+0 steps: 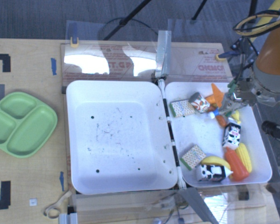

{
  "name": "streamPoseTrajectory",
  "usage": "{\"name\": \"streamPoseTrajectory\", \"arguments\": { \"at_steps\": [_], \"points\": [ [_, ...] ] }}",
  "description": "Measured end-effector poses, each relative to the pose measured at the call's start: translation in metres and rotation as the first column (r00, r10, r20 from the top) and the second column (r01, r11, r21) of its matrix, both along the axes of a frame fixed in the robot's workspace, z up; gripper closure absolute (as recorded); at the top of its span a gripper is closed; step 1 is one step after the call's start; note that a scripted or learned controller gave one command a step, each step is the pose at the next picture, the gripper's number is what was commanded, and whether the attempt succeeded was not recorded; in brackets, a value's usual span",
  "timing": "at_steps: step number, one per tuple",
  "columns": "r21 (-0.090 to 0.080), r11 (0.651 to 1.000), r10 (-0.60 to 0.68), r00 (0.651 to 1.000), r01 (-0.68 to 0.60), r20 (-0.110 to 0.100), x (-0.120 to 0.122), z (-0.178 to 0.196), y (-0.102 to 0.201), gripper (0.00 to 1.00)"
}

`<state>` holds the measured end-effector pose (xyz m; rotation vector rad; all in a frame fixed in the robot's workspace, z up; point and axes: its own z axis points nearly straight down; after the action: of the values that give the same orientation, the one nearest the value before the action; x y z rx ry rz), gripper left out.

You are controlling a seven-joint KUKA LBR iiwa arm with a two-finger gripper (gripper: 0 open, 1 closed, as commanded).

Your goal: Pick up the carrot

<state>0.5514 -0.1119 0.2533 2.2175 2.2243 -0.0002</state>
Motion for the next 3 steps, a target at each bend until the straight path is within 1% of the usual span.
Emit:
{"name": "streamPoseTrajectory", "arguments": {
  "at_steps": [1, 2, 3],
  "points": [
    [0.001, 0.988, -0.152, 0.988, 0.152, -0.003, -0.026, -0.017, -0.047, 1.00],
    [0.001, 0.929, -0.371, 0.929, 0.371, -0.003, -0.038, -0.021, -0.050, 1.00],
    [0.001, 0.958, -0.286, 0.958, 0.286, -0.004, -0.055, -0.027, 0.000, 1.00]
  ]
}}
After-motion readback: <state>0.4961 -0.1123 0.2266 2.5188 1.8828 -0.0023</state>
